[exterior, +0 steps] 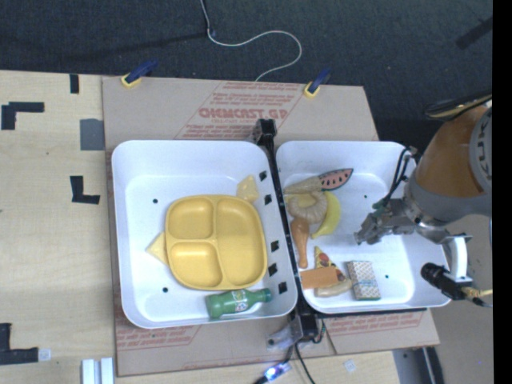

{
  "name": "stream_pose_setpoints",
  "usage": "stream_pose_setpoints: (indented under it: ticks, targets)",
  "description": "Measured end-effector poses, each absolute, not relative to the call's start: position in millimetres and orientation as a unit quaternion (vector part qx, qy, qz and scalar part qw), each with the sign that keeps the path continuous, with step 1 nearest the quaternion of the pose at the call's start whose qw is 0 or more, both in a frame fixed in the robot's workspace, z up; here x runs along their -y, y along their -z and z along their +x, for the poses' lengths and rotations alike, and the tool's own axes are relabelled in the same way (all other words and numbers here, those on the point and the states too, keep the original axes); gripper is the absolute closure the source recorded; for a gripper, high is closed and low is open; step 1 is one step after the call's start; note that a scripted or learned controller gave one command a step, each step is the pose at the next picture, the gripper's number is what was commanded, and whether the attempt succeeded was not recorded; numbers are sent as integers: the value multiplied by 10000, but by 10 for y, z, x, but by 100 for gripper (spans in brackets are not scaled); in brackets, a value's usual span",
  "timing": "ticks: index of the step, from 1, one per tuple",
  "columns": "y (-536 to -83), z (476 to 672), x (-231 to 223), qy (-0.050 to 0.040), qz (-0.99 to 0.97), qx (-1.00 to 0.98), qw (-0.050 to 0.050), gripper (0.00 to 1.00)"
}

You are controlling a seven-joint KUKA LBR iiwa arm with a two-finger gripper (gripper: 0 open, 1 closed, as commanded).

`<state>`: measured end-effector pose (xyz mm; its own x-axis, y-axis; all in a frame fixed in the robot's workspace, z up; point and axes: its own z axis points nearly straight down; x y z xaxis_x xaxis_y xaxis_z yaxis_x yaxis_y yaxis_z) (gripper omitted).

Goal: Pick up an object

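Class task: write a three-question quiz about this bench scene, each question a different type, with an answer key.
1. True or false: the green bottle lies in the left bin.
2. Which bin holds the watermelon slice? A) left B) right
3. Fill in: the yellow plate has ___ compartments.

Key: 1 true. 2 B, the right bin, where the gripper is too. 3 three.

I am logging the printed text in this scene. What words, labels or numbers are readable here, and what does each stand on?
"CHEMCAST GP": red print, best reading only, on the cardboard sheet under the bins.
Smaller red lines around it: too blurred to read.
Label on the green bottle in the left bin: too small to read.
Patterned packet in the right bin: nothing legible.
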<state>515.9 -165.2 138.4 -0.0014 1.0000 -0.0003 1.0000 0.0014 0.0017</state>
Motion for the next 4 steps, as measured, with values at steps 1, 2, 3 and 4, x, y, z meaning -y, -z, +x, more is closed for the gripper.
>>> stream_pose_setpoints:
  ticks: [1, 2, 3, 4]
  targets:
    - [-1835, 5220, 1591, -7, 7062, -7080, 11, 100]
    - [-2262, 5226, 1584, -4, 7063, -7079, 6, 100]
    - [-2179, 5483, 1113, 1, 7047, -7095, -10, 100]
    - [-2300, 5885, 726, -7, 7049, -7093, 3, 100]
